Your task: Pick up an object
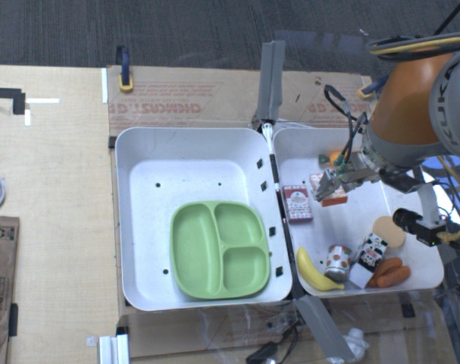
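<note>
Gripper [330,189] low in right bin [423,283], over small reddish block [334,199] beside card box [297,203] — grip state unclear, cannot tell. Advice: centre over block, descend straight, avoid box — then close firmly.

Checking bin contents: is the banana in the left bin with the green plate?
No. The banana lies in the right bin, near its front edge; the green plate sits in the left bin.
</note>
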You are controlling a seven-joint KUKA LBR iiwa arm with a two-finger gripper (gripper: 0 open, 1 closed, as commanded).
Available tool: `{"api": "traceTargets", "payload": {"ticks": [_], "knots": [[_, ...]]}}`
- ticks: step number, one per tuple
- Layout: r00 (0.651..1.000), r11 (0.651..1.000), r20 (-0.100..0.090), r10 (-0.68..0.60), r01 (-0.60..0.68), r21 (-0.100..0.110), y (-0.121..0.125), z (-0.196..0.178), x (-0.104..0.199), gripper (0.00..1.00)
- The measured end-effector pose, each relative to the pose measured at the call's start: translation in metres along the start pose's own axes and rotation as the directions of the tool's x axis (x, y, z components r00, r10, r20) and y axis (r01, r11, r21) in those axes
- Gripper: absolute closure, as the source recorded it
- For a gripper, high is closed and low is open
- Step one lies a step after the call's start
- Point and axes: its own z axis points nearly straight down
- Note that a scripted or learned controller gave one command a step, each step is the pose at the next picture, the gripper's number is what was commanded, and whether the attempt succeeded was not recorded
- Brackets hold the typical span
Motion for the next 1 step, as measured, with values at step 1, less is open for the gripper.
{"api": "traceTargets", "payload": {"ticks": [1], "knots": [[1.0, 1.0, 0.0, -0.001, 0.001, 0.0, 0.0343, 0.0005, 0.0055, 1.0]]}}
